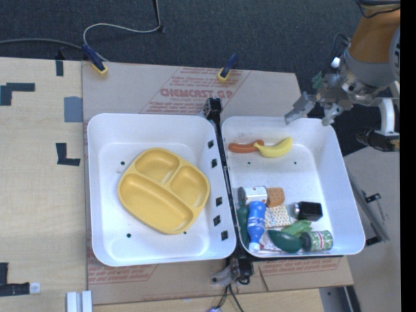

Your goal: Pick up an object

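My gripper [311,114] hangs over the far right corner of the right bin [338,174], just above its back rim. Its two fingers stand apart, open, with nothing between them. A yellow banana [275,147] lies a short way in front of and left of it, touching an orange sausage [243,147]. At the bin's near end a pile holds a blue bottle [255,222], a white box [254,194], a brown biscuit [275,195], a patterned cracker [277,217], a black block [309,209], a dark green pepper [286,240] and a green can [320,240].
The left bin [104,174] holds a yellow divided plate [164,190]. A black hinge strip [220,174] runs between the bins. Both stand on a cardboard sheet [143,90] held by two clamps [96,60]. A cable [130,28] loops behind.
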### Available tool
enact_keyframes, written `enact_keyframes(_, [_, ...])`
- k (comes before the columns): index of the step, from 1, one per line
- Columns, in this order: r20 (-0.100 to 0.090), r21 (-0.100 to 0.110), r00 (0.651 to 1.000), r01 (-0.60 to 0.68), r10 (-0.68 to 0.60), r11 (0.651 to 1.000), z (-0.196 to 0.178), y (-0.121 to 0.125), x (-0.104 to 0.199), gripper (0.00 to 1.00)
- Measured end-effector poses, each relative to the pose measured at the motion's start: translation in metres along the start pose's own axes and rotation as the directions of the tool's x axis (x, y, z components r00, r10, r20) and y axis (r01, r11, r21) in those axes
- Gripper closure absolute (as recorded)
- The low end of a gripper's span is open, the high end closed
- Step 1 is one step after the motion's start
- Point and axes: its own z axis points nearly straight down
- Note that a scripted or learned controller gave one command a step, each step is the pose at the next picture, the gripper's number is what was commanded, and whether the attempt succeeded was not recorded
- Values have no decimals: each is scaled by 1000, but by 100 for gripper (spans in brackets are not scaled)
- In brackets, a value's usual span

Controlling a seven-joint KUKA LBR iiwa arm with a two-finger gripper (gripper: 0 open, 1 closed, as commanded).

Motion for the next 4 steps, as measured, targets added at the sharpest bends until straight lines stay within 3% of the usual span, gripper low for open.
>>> enact_keyframes(1, [0,-2,1000,1,-1,1000,168,28,14,0])
enact_keyframes(2, [0,-1,1000,0,0,1000,180,8,46,0])
enact_keyframes(3, [0,-1,1000,-1,1,1000,180,-67,61,0])
enact_keyframes(4, [1,-4,1000,0,0,1000,170,-66,61,100])
